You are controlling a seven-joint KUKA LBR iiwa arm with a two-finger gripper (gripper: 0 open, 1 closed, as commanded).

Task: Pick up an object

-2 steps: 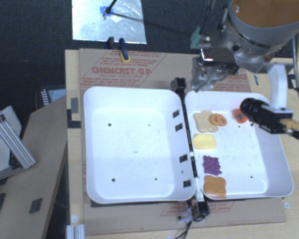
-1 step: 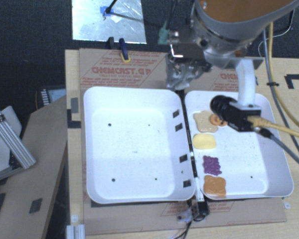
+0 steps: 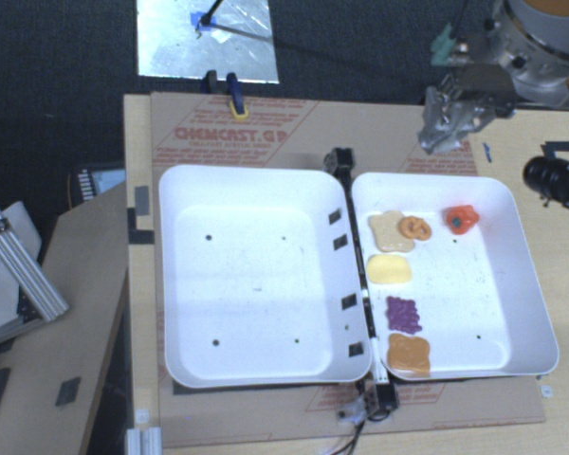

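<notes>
The right bin (image 3: 512, 282) holds several small items along its left side. A pale bread-shaped piece (image 3: 389, 230) lies beside an orange pretzel-like ring (image 3: 416, 227). Below them sit a yellow piece (image 3: 388, 270), a purple grape cluster (image 3: 403, 314) and a tan toast-like piece (image 3: 408, 353). A red-orange item (image 3: 461, 219) lies near the bin's far edge. My gripper (image 3: 446, 131) hangs high above the bench, beyond the far rim of the right bin, with nothing seen between its fingers.
The left bin (image 3: 251, 273) stands beside the right one, joined by a black-clipped divider (image 3: 351, 254). A shiny metal sheet (image 3: 207, 25) lies at the back left. A metal rail (image 3: 19, 263) sits at the far left.
</notes>
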